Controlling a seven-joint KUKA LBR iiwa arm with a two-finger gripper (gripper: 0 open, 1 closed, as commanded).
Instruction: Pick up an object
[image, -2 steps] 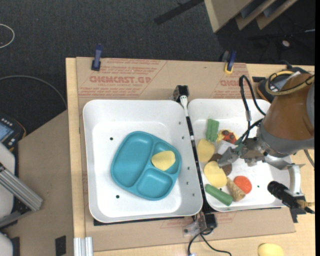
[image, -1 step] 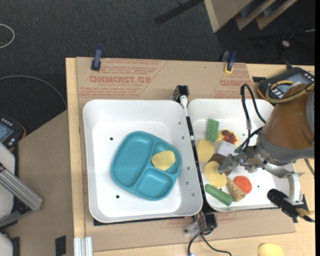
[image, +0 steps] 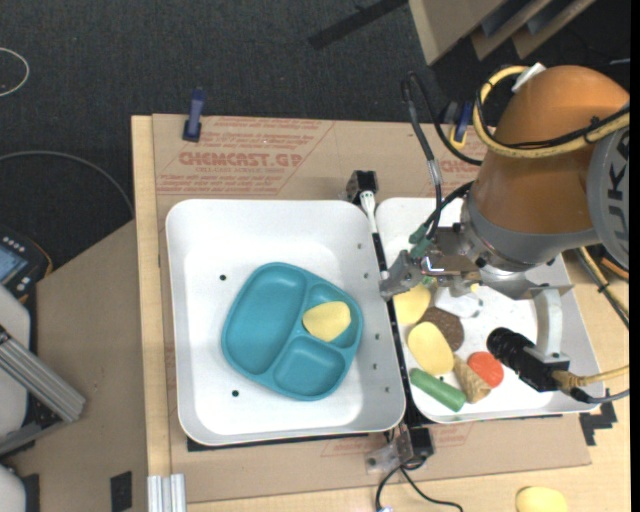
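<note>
My gripper (image: 421, 272) hangs over the left side of the right bin (image: 520, 402), close to the wall shared with the left bin. Just under it lies a yellow piece (image: 411, 304). Toward the front are a yellow oval (image: 432, 349), a brown disc (image: 452, 327), a green cylinder (image: 436, 390), a tan piece (image: 467, 383) and an orange-red piece (image: 487, 367). The grey and orange wrist hides the back of this bin.
The left bin (image: 200, 300) holds a teal divided plate (image: 272, 338) with a pale yellow piece (image: 327, 320) in its right compartment. A black clamp (image: 362, 186) sits at the back between the bins. Another yellow object (image: 540, 498) lies off the bench, front right.
</note>
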